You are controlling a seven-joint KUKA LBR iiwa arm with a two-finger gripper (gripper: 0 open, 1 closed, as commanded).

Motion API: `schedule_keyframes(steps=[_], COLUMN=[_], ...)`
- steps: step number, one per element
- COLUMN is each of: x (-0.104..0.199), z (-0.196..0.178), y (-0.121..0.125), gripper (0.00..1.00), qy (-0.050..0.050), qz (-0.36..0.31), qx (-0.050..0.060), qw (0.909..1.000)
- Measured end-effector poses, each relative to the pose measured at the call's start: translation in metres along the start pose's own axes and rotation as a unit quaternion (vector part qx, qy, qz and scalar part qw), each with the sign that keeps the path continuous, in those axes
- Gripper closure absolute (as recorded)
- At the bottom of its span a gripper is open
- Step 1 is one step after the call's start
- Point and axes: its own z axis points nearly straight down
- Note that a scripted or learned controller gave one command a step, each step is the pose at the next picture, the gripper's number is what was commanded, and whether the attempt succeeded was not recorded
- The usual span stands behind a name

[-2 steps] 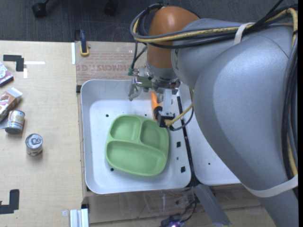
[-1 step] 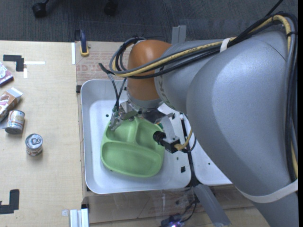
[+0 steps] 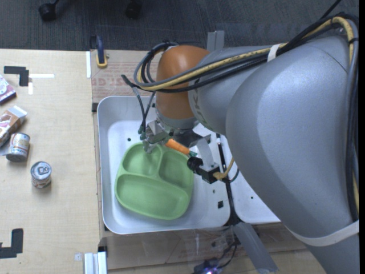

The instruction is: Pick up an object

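Note:
A green divided plate (image 3: 153, 187) lies in the white bin (image 3: 109, 153), taking up its lower middle. An orange stick-like thing (image 3: 178, 147) lies at the plate's upper right rim. My gripper (image 3: 151, 140) reaches down from the orange band of the arm to the plate's upper edge, just left of the orange thing. Its tips are close over the plate's rim. The arm's bulk hides the right side of the bin and the second bin.
On the wooden bench left of the bin stand two small cans (image 3: 41, 174) and some packets (image 3: 8, 121). Black cables and a black fitting (image 3: 201, 167) hang off the wrist over the plate's right edge. The bin's rim runs along the left and bottom.

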Motion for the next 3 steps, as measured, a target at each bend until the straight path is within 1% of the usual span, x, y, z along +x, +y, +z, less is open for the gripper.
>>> schedule_keyframes(steps=[1,2,3], x=[-0.044,0.013,-0.039], z=[-0.260,-0.162,-0.048], y=[-0.026,-0.007,-0.109], gripper=[1.00,1.00,1.00], qy=[0.002,0.001,0.002], qz=[0.007,0.116,-0.079], qx=[0.001,0.001,-0.004], qw=[1.0000,0.9932,0.9969])
